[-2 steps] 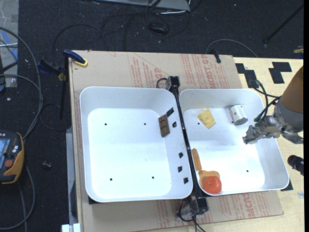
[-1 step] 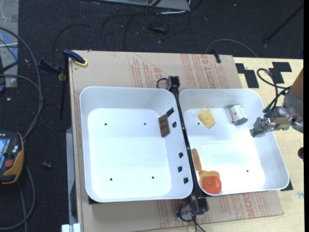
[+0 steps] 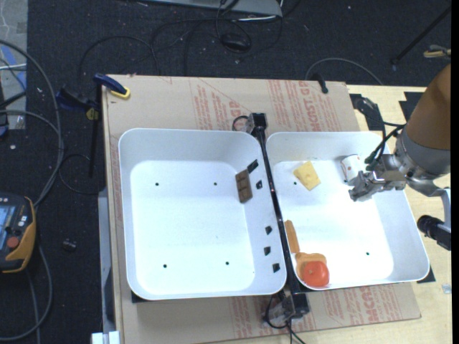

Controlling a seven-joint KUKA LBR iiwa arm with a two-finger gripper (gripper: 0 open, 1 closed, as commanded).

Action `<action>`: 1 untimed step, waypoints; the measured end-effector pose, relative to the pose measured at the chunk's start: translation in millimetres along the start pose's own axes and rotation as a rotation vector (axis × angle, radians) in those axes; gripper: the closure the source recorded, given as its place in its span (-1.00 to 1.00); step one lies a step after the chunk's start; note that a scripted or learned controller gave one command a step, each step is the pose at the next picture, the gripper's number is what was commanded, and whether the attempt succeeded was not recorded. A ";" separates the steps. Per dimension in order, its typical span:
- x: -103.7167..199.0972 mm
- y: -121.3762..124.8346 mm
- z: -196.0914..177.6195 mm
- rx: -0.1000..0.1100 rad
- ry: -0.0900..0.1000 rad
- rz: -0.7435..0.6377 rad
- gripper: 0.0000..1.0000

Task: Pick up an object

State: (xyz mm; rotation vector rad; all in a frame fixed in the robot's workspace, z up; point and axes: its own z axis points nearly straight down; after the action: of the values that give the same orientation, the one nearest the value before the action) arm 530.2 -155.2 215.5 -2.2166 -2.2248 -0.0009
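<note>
Gripper (image 3: 361, 189) at 3 o'clock of right bin (image 3: 401, 213), fingers' spread: cannot tell. Yellow block (image 3: 308, 175) lies at 11 o'clock, well apart from tomato (image 3: 314, 271). Risk: closing on air near white piece (image 3: 350, 166)

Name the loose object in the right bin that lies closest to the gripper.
The small white object, just beside the gripper near the bin's far side. The yellow block lies farther left; the red-and-orange piece sits in the near corner.

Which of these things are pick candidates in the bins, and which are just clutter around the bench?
Job:
gripper
yellow block
small white object
orange brush with red head
brown bar

Lying about:
blue-and-yellow clamp
handheld controller
floor cables
</note>
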 end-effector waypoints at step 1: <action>55.6 -6.7 6.0 0.000 0.000 0.000 1.00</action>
State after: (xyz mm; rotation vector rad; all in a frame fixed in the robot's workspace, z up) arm 523.3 -99.7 209.5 -2.2162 -2.2250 -0.0007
